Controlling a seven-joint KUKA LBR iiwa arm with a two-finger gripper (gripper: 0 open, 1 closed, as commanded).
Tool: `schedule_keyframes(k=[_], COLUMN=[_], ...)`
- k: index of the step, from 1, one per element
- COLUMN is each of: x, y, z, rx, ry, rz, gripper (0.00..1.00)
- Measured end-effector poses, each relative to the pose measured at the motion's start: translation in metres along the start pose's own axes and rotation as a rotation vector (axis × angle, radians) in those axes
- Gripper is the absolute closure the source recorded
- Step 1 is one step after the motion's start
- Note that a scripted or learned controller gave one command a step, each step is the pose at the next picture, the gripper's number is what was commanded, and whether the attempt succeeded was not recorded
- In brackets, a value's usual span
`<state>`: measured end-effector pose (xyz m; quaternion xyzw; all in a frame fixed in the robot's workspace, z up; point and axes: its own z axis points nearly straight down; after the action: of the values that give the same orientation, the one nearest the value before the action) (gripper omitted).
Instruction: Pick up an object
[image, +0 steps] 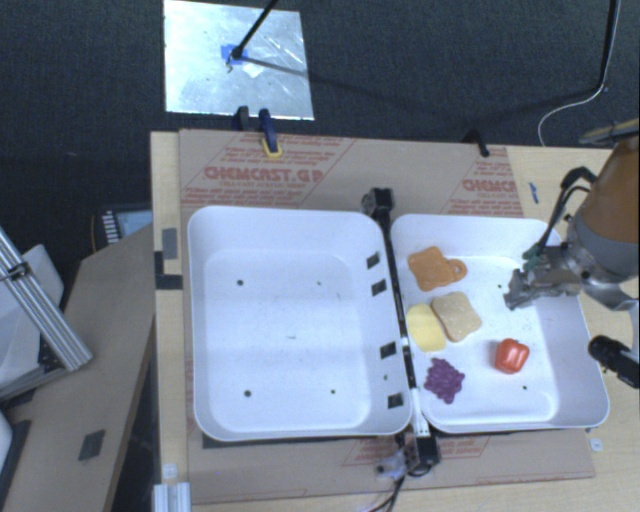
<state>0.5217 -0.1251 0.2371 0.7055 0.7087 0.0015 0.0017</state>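
The arm (610, 215) is cut off by the right edge of the frame above its orange band. The claw (520, 292) appears small and dark, so the stance of its jaws cannot be resolved. The right bin (575, 405) has its rim partly covered by the wrist.

Left bin (290, 330), silver sheet (238, 58)

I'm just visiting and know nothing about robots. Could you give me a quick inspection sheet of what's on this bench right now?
Surface: bench with two white bins, left bin and right bin, on printed cardboard.
Job's things: in the right bin, an orange piece, a tan piece, a yellow piece, a red pepper and a purple bunch.
Clutter: blue clamp at the cardboard's far edge.
Grippers: gripper over the right bin, above the pepper.
Cables: a cable loops at upper right.
Surroundings: dark floor, silver sheet.
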Motion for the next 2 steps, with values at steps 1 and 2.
schedule_keyframes(k=[1, 2], x=[0.076, 0.153], y=[-0.034, -0.033], z=[-0.106, -0.120], rx=[-0.007, 0.001], ry=[0.002, 0.003], rz=[-0.008, -0.008], gripper=[1.00, 1.00])
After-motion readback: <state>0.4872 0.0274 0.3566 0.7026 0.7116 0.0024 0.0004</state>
